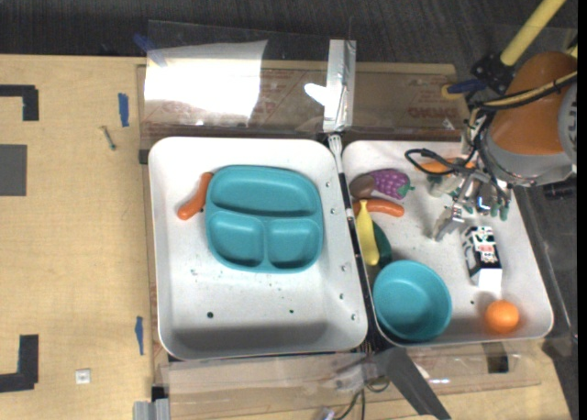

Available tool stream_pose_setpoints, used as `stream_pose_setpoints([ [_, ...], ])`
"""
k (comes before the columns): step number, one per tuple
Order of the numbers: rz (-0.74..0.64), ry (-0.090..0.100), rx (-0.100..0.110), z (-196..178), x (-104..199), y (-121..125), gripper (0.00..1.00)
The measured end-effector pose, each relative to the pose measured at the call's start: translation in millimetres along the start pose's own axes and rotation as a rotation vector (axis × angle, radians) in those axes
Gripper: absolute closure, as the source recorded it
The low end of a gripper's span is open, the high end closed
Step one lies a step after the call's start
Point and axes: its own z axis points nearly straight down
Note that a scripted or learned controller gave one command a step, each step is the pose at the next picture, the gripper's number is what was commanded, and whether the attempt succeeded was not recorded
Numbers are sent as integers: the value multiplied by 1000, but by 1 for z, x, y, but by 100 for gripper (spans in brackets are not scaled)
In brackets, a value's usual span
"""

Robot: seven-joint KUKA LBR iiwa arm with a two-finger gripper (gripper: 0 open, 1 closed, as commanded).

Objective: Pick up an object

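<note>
Black-and-white carton (482,251): lies near the right bin's (537,262) right wall, print too small to read. Claw (456,215): hangs just left of the carton, over bare bin floor, likely lining up a grasp; spread or pressed together, cannot tell. Orange ball (502,315): right bin's near right corner.

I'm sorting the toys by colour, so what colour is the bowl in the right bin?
Teal; the bowl shows plainly in the camera view.
</note>
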Motion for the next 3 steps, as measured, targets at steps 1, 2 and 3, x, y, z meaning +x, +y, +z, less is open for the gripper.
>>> stream_pose_setpoints([
  [1,132,2,0,-1,39,-33,0],
  [2,237,0,-1,-1,66,-38,0],
  [3,339,1,-1,-1,70,-51,0],
])
